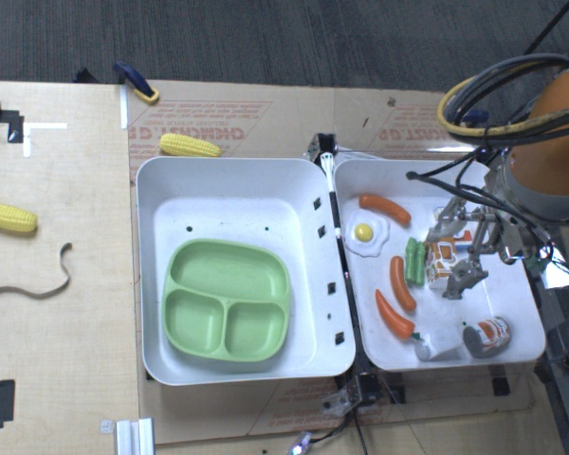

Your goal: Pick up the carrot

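Note:
The right bin (512, 282) holds three orange-red elongated pieces. One lies at the back (384, 207), one in the middle (401, 282), and a tapered one near the front left (394, 314) that looks like the carrot. My gripper (458, 252) hangs over the bin's middle, above an orange-and-white packet (441, 259). It is to the right of the orange pieces and apart from them. Nothing orange shows in the gripper.
A fried egg (364, 234) and a green piece (414, 261) lie beside the orange pieces. A small can (488, 336) and a grey item (434, 349) sit at the bin's front. The left bin (152, 254) holds a green divided plate (229, 300). Two corn cobs (190, 145) (8, 218) lie outside the bins.

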Controlling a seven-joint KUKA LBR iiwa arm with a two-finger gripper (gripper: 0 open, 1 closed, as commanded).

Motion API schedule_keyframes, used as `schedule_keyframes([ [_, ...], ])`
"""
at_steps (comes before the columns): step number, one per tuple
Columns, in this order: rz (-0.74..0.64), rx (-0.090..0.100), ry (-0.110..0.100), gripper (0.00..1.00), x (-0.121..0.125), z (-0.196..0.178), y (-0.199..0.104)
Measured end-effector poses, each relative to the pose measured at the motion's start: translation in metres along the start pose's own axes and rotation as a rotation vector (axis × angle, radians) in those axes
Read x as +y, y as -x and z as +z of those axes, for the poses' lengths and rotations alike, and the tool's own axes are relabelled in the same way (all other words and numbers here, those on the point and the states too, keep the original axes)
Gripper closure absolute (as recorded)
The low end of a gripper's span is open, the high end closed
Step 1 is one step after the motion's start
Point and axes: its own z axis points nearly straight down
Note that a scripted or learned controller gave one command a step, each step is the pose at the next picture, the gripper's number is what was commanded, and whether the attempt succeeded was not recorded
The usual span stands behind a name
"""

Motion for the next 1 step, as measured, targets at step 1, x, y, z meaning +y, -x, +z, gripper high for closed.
schedule_keyframes([
  [1,0.05,0.002,0.0,0.0,0.0215,0.1138,-0.0131],
])
